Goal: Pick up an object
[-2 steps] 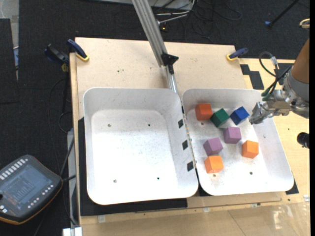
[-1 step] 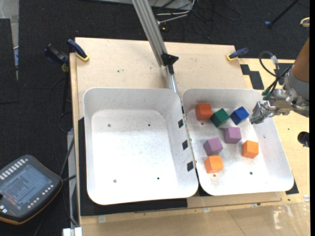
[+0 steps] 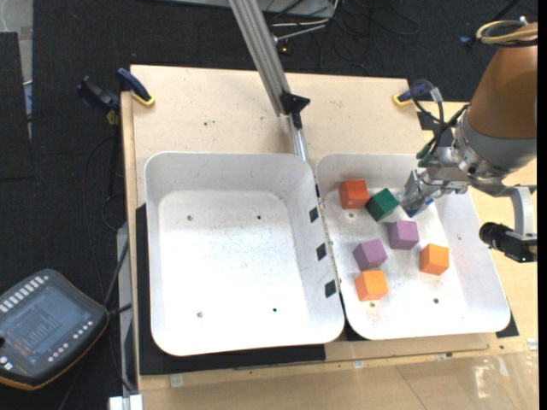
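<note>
My claw (image 3: 416, 196) was down inside the right bin (image 3: 479, 314), near its far side, arm coming in from the right. Could not tell whether it was open or closed; the wrist body covered too much of it. Nothing visibly held.

The right bin held six blocks. Green block (image 3: 383, 203): just left of my claw, tilted, very close to it, contact unclear. Red-orange block (image 3: 353, 193): further left, just beside the green one. Purple block (image 3: 403, 233): just below my claw, toward the camera. Second purple block (image 3: 370, 253): below and left of me, near the first purple. Orange block (image 3: 434, 259): below me, slightly right, apart from the purples. Second orange block (image 3: 371, 284): farthest from me toward the near side, just under the second purple.

Count: one green, one red-orange, two purple, two orange.

The left bin (image 3: 171, 186) sat well to my left, edge to edge with the right bin, showing speckled white floor.

Both bins sat on a tan bench (image 3: 214, 101). Two blue-and-yellow clamps at its far corners, one (image 3: 135, 88) far left of me, one (image 3: 410, 92) above me. A grey handheld controller (image 3: 47, 327) lay off the bench, far to my lower left. A metal pole (image 3: 261, 45) slanted in from the top.
</note>
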